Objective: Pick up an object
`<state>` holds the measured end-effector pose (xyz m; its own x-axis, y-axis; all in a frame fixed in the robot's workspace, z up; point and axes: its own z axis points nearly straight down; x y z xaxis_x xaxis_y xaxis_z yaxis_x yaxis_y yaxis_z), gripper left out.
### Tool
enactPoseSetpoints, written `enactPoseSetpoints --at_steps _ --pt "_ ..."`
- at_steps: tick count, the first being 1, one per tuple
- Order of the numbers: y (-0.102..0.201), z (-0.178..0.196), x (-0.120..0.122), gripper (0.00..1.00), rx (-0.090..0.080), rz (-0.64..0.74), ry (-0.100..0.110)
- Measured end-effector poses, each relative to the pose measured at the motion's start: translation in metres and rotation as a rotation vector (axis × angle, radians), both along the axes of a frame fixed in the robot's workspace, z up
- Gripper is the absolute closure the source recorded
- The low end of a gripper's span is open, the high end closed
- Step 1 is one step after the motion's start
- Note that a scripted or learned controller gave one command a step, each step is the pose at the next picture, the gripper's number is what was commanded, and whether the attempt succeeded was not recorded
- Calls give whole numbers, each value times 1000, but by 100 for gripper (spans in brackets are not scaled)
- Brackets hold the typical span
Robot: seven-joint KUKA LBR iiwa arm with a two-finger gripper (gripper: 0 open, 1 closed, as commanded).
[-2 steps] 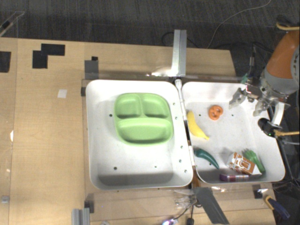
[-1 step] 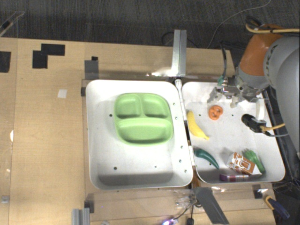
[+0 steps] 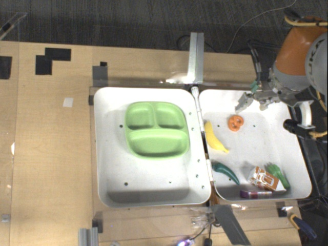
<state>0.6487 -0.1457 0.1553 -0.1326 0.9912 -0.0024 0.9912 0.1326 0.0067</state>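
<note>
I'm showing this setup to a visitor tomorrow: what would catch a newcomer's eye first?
Probably the green tray, the largest colored thing, lying in the middle of the left bin. Next the arm with its orange band at the upper right, its gripper over the far edge of the right bin. Below it lie an orange disc and a banana by the divider.

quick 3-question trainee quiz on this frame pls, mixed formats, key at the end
1. True or false: the green plate lies in the right bin.
2. Which lies nearest the banana? A) the orange round piece B) the small carton C) the purple marker
3. Fill in: the gripper hangs over the right bin's ___ edge.

Key: 1 false, it lies in the left bin. 2 A. 3 far.
</note>
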Motion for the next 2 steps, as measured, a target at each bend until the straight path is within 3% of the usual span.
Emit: enactPoseSetpoints --at_steps 1,2 --pt "75 149 -6 0 1 -6 -1" --pt "137 41 21 0 0 347 2"
